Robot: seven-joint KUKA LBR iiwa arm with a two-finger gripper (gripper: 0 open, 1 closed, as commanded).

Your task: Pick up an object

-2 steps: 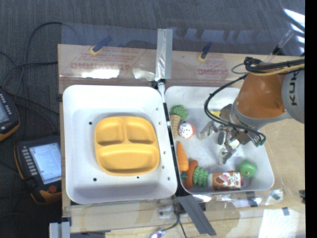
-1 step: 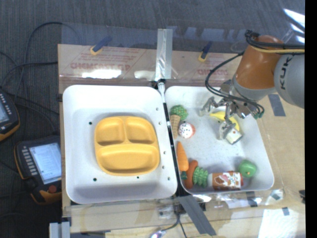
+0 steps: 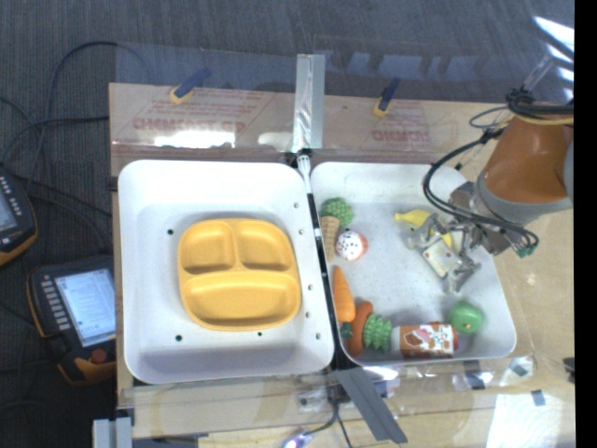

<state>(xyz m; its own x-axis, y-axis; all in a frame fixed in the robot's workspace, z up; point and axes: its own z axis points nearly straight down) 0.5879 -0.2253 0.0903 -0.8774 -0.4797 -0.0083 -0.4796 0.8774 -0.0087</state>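
Camera view: gripper (image 3: 446, 255) over R bin (image 3: 410, 177), green apple (image 3: 467, 318) just below.

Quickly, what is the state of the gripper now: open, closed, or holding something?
Gripper: low in the right bin near the yellow banana toy; open or closed cannot be told, and nothing is seen between its fingers.

Arm (image 3: 527, 161) cut off at right edge; jaws too blurred to judge; yellow item (image 3: 411, 217) partly hidden behind gripper (image 3: 446, 255).
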